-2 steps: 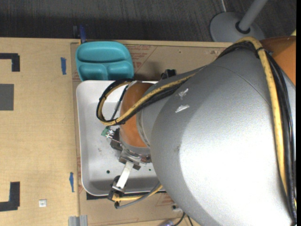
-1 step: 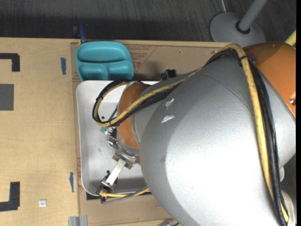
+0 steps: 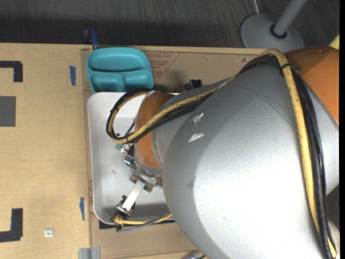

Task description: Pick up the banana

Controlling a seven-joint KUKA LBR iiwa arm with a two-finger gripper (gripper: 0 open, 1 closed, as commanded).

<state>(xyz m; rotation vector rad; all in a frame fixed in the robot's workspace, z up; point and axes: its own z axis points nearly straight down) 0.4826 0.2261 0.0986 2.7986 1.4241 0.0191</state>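
The grey arm (image 3: 242, 161) leans low over the white bin (image 3: 99, 161) on the worktop (image 3: 43, 144), likely to reach the banana, which I judge lies hidden beneath it, near the teal plastic piece (image 3: 118, 69); how far the gripper is open, I cannot tell.

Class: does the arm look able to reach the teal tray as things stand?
Probably yes: the arm hangs over the bin, and the teal tray sits uncovered at the bin's upper edge, close to the wrist.
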